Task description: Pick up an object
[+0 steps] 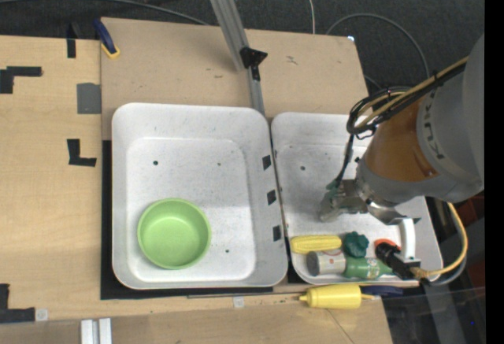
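The tool (pixel 335 205) hung low over the right bin (pixel 303 138), gripping nothing; whether it was parted I could not tell. The corn cob (pixel 316 243) lay just below it toward the frame's bottom, long axis running left-right.

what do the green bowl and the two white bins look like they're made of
The round lime-green bowl in the left bin looks like moulded plastic: uniform colour, smooth matte surface, soft rim, no glaze glare. The two shallow white bins, left and right, look like thin formed plastic too: rounded corners, a stepped floor and dull, scuffed, speckled surfaces. Painted metal can't be ruled out.
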Action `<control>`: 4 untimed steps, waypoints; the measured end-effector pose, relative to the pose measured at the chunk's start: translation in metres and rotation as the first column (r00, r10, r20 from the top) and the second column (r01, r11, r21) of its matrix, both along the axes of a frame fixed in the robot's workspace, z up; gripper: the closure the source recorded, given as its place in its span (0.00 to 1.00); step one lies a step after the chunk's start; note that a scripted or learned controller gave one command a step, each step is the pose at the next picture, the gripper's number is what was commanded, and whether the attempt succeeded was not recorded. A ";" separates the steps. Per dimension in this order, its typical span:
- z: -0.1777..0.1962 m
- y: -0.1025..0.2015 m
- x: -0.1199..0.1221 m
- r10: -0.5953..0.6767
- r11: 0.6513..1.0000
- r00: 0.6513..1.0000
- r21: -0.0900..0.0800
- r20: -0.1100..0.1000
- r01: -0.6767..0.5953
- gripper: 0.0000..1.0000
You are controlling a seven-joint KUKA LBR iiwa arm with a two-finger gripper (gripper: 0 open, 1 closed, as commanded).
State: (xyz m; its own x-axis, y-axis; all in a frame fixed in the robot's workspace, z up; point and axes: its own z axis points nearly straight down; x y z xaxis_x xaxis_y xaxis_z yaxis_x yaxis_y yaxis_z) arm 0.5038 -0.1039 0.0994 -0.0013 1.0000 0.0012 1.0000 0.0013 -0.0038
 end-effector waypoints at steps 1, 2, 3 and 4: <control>0.062 0.000 -0.003 0.000 1.000 1.000 -0.002 0.007 0.000 1.00; 0.125 -0.002 -0.003 0.000 1.000 1.000 -0.002 0.008 0.000 1.00; 0.163 -0.002 -0.002 0.000 1.000 1.000 -0.002 0.006 0.000 1.00; 0.159 0.055 0.010 0.006 1.000 1.000 0.000 0.002 -0.006 1.00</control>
